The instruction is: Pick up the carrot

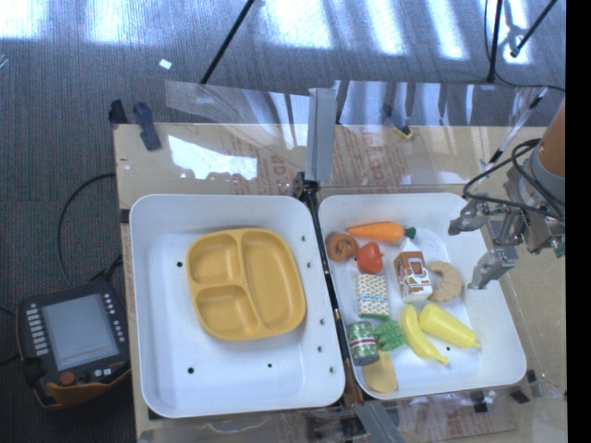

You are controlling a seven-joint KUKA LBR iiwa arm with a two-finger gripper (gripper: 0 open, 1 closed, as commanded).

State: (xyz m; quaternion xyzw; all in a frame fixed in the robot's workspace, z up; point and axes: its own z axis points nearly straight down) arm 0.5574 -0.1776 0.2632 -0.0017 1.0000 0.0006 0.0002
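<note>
Carrot lies near the right bin's far edge — the tool, jaws apart and empty, should straddle its orange middle across the width.

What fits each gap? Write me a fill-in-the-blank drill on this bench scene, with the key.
1. The carrot lies in the ____ bin.
2. The yellow tray has ____ compartments.
3. The gripper hovers over the right bin's ____ edge.
4. The banana lies just left of the ____.

Missing words: right; three; right; lemon
</note>
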